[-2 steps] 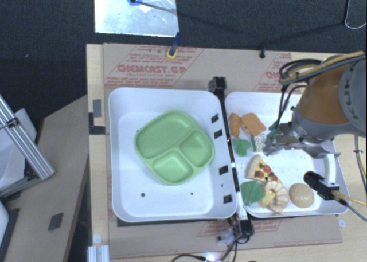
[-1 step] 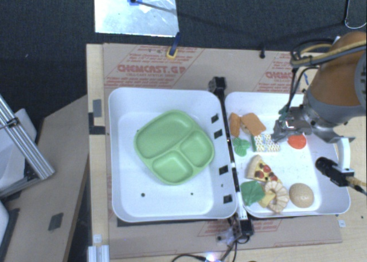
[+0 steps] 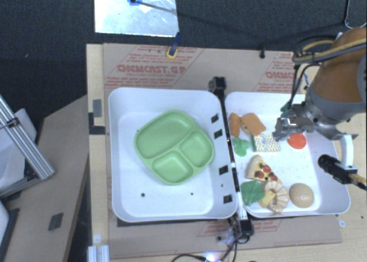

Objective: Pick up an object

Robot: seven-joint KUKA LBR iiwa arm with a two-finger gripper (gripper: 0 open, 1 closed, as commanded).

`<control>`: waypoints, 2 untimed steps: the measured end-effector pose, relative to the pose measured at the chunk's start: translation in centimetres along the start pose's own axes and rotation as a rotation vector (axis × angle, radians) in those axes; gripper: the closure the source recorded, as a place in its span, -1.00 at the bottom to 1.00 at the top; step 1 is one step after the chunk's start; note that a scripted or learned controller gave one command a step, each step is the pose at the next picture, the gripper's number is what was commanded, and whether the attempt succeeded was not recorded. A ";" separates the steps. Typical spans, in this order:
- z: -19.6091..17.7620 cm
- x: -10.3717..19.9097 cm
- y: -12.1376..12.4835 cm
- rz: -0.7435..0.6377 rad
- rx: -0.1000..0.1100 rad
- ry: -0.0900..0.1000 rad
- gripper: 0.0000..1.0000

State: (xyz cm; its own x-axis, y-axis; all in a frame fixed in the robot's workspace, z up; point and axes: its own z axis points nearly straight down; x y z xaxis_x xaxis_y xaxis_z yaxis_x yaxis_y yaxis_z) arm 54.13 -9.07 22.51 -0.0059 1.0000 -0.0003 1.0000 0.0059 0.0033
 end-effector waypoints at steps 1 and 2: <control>1.0 5.6 -0.1 -0.004 0.002 0.002 1.00; 1.5 11.4 -0.2 -0.005 0.003 0.003 1.00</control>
State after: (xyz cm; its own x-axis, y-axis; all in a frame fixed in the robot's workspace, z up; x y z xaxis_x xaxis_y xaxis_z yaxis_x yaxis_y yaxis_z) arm 53.85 2.31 21.00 -0.0109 0.9999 0.0026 0.9999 0.0109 0.0008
